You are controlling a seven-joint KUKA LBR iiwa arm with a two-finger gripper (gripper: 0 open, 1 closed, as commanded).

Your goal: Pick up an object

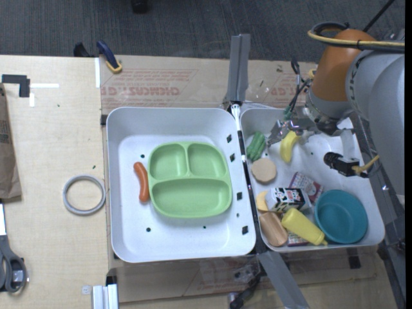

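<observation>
My gripper hangs over the far left part of the right bin, under the orange-banded wrist. A yellow banana lies or hangs just below it, with its upper end right at the gripper's tip; whether it is gripped is hidden. Beside it to the left are a green vegetable and a tan round disc. Nearer the front sit a black-and-white carton, a pink packet, a teal bowl, a yellow bottle and a tan bun.
The left bin holds a green divided plate and an orange sausage. A grey ring lies on the bench to the left. A grey post stands behind the wall between the bins.
</observation>
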